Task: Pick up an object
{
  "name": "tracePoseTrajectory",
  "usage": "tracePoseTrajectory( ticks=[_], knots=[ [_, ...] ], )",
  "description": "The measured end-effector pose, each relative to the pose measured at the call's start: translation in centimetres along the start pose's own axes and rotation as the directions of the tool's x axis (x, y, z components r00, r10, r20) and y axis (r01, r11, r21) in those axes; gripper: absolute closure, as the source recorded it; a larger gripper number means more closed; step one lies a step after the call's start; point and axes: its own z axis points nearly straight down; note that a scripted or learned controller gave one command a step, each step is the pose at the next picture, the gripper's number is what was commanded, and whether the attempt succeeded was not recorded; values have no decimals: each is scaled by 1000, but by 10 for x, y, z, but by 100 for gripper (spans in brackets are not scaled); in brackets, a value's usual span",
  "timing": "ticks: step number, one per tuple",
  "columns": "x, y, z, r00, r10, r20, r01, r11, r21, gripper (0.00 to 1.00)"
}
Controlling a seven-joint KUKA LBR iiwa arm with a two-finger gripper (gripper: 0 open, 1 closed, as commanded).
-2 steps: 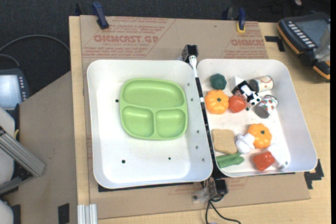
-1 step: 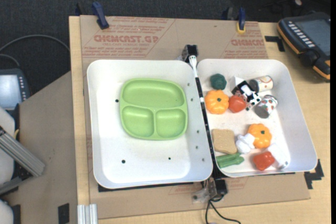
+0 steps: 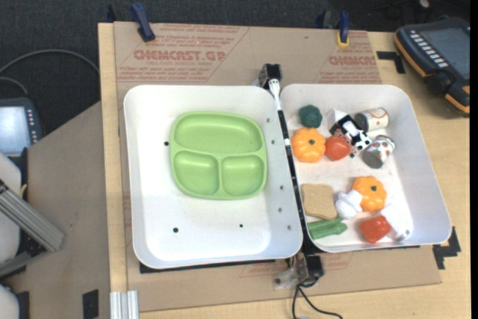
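Observation:
The right bin (image 3: 422, 160) holds several small toy foods. An orange pumpkin (image 3: 308, 145) lies by its left wall, with a red tomato (image 3: 337, 149) and a dark green piece (image 3: 311, 116) close by. A black-and-white toy (image 3: 352, 131) and a white cup-like piece (image 3: 376, 118) sit further back. Nearer the front lie a tan bread slice (image 3: 318, 200), a second orange pumpkin (image 3: 370, 193), a green bean (image 3: 327, 228) and a red pepper (image 3: 375, 228). The left bin (image 3: 146, 213) holds a green divided plate (image 3: 219, 155).
The two bins stand side by side on a cardboard sheet (image 3: 194, 56) clamped at the back with blue clips (image 3: 142, 21). A black and orange handheld pendant (image 3: 441, 60) lies at the right on the bench. Metal framing (image 3: 30, 220) sits at the left edge.

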Motion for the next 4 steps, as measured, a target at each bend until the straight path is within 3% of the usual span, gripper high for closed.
tracePoseTrajectory(
  ticks=[1, 2, 3, 4],
  knots=[
    [5, 21, 0, 1000, -10, -2, 10, 1000, -1, 100],
    [5, -1, 61, 1000, -6, -7, 6, 1000, 9, 100],
    [5, 1, -4, 1000, -9, -1, 9, 1000, -6, 100],
    [5, 23, 0, 1000, -10, -2, 10, 1000, -1, 100]
  ],
)
